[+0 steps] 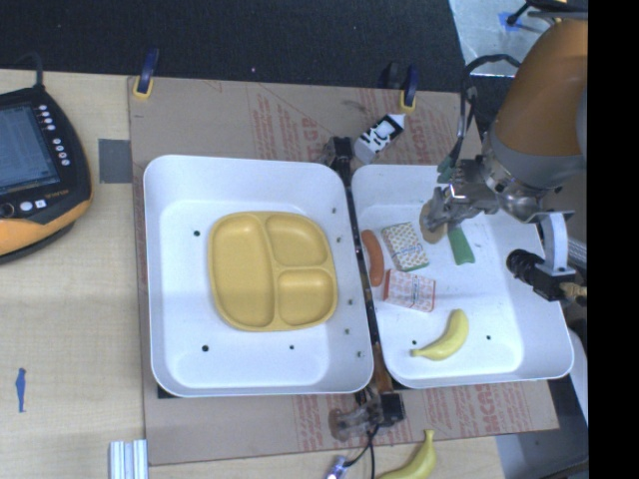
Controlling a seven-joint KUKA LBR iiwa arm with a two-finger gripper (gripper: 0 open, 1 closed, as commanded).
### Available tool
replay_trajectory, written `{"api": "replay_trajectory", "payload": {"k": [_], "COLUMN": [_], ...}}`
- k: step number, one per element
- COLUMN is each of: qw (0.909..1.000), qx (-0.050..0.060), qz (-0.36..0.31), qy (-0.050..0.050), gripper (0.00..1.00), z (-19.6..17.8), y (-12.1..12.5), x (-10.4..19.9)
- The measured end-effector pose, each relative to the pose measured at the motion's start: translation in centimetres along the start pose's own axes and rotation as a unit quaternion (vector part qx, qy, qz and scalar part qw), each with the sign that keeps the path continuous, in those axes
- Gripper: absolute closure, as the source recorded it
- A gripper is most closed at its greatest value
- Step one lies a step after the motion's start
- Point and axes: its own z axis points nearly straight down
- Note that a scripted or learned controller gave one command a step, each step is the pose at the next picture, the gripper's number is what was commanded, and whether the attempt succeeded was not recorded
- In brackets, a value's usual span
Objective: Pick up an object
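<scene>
The tabletop (80,307) carries two shallow white bins side by side on a sheet of cardboard. The left bin (170,267) holds a yellow divided plate (272,269). The right bin (499,352) holds the loose things: a yellow banana (442,336) near its front edge, a red-and-white packet (410,290) just behind it, a patterned packet (404,245) further back, an orange sausage (372,255) along the left wall, and a green stick (460,244) towards the back right.

The arm (534,98) leans in over the right bin, and its hand (439,218) hangs low between the patterned packet and the green stick, close to both. Whether the hand is released or clenched cannot be told from this angle, and nothing visibly sits in it.

The green stick looks the likeliest target, though the patterned packet is just as near. The stick is probably light, stiff and smooth plastic, so it is best pinched across its narrow width near the middle. The packets look flat and soft, likely to slide or buckle under a pinch.
</scene>
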Motion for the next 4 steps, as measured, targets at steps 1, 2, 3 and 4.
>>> {"api": "replay_trajectory", "payload": {"k": [1, 2, 3, 4], "qw": [1.0, 1.0, 1.0, 1.0], "qx": [0.002, 0.002, 0.001, 0.002], "qz": [-0.001, -0.001, 0.002, 0.001], "qy": [-0.001, -0.001, -0.001, -0.001], "gripper": [1.0, 1.0, 1.0, 1.0], "z": [3.0, 3.7, 2.1, 3.7], "y": [0.4, -1.1, 2.2, 2.2], "x": [5.7, 10.3, 5.9, 2.1]}}
